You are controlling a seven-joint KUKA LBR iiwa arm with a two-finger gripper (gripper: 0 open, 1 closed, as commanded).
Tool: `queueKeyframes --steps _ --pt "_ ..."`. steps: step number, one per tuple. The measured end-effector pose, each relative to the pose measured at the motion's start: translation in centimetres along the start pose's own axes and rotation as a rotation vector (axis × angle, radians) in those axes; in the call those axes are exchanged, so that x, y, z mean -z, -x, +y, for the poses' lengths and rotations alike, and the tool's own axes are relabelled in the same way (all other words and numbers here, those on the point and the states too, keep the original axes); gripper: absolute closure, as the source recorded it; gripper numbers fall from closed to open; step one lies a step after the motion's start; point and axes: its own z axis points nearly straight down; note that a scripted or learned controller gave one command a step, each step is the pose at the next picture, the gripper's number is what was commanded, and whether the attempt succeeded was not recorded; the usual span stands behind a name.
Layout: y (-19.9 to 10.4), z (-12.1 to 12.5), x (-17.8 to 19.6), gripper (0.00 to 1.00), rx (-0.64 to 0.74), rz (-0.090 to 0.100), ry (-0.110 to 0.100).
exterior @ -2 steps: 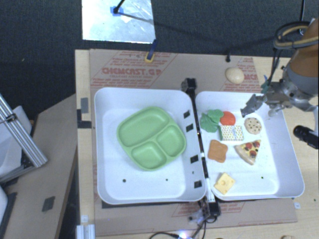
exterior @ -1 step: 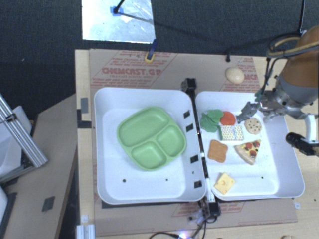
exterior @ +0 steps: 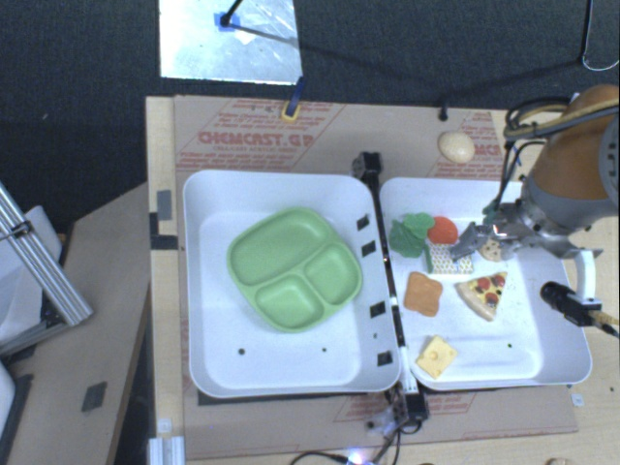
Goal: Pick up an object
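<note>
The grey arm with its orange band is reaching in from the right, and its pincer [exterior: 474, 241] is hanging low over the right-hand shallow white bin [exterior: 552, 356], among the toy foods at the bin's upper middle. Whether the pincer is spread or pressed together cannot be told from here, since its tips are blending with the items beneath, and nothing can be seen caught in it. By my reading the approach step is in hand: the tool is being lowered toward a target, not yet lifting one. The candidates are lying close together: a small round brown cookie [exterior: 492, 251] just beside the tool, a white speckled square cracker [exterior: 445, 258] under its left side, a red tomato-like piece [exterior: 443, 230] and a green leafy lettuce piece [exterior: 414, 232] a little further left. A triangular pizza slice [exterior: 484, 294], an orange toast-shaped piece [exterior: 423, 294] and a yellow cheese wedge [exterior: 436, 356] are sitting lower in the bin, apart from one another. The next move probably calls for settling squarely on one item without nudging its neighbours, then rising cleanly. The left-hand white bin [exterior: 208, 260] is bearing a pale green divided plastic plate [exterior: 294, 268]. Both bins are resting on a cardboard-covered desk [exterior: 252, 136], where a beige egg-shaped object [exterior: 456, 146] is lying behind the right bin; dark carpet is surrounding the desk.
</note>
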Motion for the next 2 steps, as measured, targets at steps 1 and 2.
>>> queueKeyframes --steps 1,2 --pt "-0.9 -0.6 -5.4 0.0 0.0 0.001 0.0" --pt "-0.9 -0.5 -7.4 0.0 -0.001 -0.001 0.007"
